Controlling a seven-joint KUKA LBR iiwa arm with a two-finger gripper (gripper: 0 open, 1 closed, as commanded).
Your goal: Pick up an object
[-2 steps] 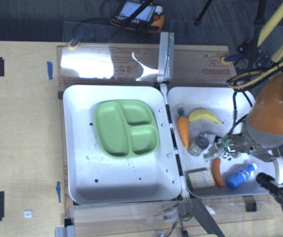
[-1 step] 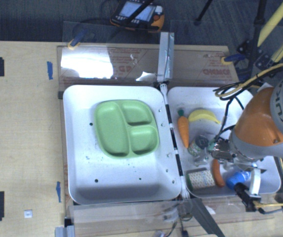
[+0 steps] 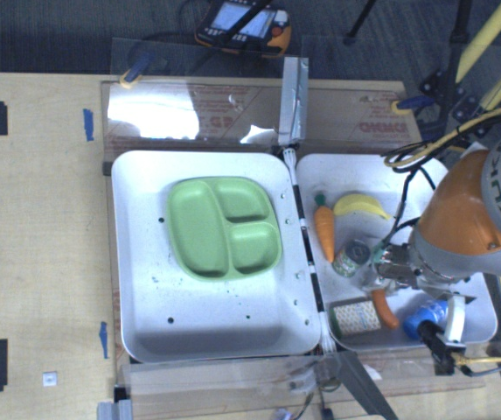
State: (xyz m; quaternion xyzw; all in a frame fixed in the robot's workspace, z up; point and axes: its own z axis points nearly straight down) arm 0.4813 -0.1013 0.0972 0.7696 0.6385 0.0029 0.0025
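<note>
Gripper [image 3: 388, 274] hangs low in right bin [image 3: 486, 318] beside carrot [image 3: 324, 233]; its state can't be told.

A robotics lab: a plywood bench [image 3: 31, 261] marked with black tape holds two white bins [image 3: 136, 322], a control pendant [image 3: 241, 24] lies beyond, and tripod legs [image 3: 368, 7] stand on dark carpet.

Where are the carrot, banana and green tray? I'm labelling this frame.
carrot [image 3: 324, 233]: camera view, middle of its body.
banana [image 3: 361, 206]: camera view, middle of its curve.
green tray [image 3: 199, 226]: camera view, large left compartment.
</note>
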